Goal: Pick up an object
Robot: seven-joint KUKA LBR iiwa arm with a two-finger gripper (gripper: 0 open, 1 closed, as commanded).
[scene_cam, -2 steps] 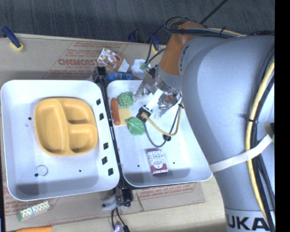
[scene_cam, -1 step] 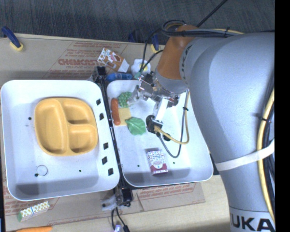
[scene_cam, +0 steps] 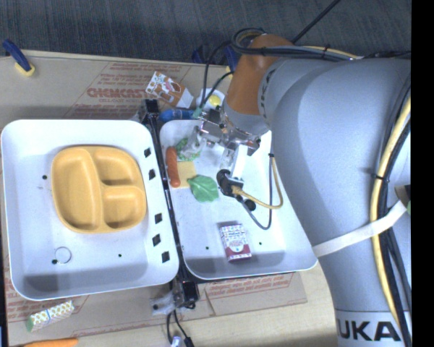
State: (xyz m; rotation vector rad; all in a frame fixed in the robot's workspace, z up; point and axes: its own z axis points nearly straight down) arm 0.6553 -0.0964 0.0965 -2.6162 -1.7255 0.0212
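In the right bin (scene_cam: 289, 255), at its far end, the gripper (scene_cam: 218, 137) hangs low over a small cluster of things, the grey arm (scene_cam: 333, 143) with its orange band (scene_cam: 249, 71) covering most of that bin's right side. Whether the jaws are released or clenched I cannot tell; clutter and cabling blur them. Just beside the gripper lie one orange sausage-shaped piece (scene_cam: 173, 166), one yellow block (scene_cam: 186, 170) touching it, and one green leafy toy (scene_cam: 203, 188) just in front; something pale green sits under the gripper, too hidden to name. One small red-and-white carton (scene_cam: 235, 241) lies alone near the bin's near wall, well apart from the cluster, with bare floor all round it. A yellow cable (scene_cam: 264, 201) loops over the middle of the bin. The left bin (scene_cam: 22, 266) holds one yellow divided tray (scene_cam: 98, 188), with open white floor along its near edge
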